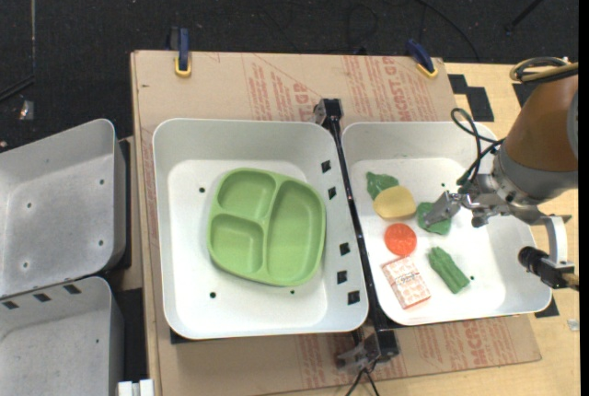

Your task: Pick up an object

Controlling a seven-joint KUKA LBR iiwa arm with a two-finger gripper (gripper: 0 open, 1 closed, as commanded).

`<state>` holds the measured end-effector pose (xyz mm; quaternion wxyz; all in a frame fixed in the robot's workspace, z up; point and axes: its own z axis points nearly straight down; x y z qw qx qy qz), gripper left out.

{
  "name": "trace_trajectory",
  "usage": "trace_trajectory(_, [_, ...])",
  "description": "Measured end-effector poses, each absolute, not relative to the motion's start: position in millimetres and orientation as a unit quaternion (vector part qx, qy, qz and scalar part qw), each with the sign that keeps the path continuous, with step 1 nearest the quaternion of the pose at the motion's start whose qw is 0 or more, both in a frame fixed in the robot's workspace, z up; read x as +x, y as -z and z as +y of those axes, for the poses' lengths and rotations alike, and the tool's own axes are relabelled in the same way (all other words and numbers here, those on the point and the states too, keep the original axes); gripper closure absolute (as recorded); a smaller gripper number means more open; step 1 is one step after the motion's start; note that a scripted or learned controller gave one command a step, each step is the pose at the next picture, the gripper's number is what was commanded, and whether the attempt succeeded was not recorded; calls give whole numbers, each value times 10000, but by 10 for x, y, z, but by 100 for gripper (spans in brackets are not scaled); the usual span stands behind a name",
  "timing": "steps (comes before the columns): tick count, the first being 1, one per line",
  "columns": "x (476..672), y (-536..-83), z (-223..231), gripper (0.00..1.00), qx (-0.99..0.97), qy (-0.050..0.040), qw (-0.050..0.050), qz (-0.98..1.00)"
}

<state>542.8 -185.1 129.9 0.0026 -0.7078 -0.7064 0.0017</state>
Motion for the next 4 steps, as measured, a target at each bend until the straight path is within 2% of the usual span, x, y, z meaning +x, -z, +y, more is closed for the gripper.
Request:
trace_trajectory(1, [5423,-898,-1845,0,-7077,-8,14,-7065])
trace_trajectory(2, [5430,-1020,-1846,100,-7078,-2,1,-7065])
trace_trajectory(3, [5448,-1454,-1800,100,-7062,10,-22,-7080])
trace_trajectory(4, [5555,-2037,-1819,100,-7060,15,-32,-7082])
